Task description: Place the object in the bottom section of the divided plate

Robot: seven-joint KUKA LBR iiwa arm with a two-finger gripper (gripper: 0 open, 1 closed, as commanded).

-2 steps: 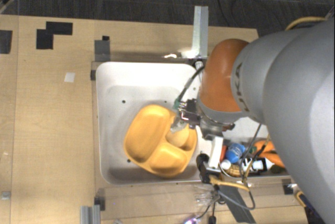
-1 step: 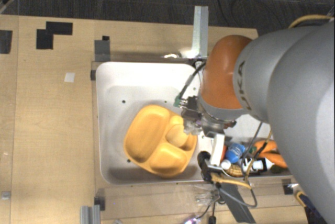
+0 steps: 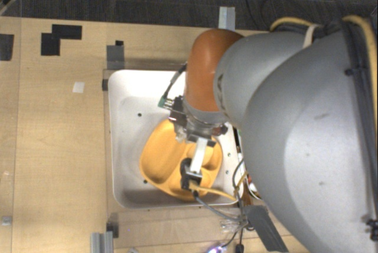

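A yellow divided plate [image 3: 158,157] lies in the lower half of the left white bin [image 3: 127,101]. Its left section shows as a smooth hollow, and the arm covers its right part. My gripper [image 3: 188,138] hangs straight down over the middle of the plate, below the orange wrist band [image 3: 207,71]. Seen from above, the wrist body hides whatever is under it.
The big grey arm [image 3: 301,127] covers the right side of the bench. Black markers [image 3: 59,38] lie on the wooden bench at the upper left. Loose cables [image 3: 233,225] trail by the bin's lower right corner. The bin's upper left floor is bare white.
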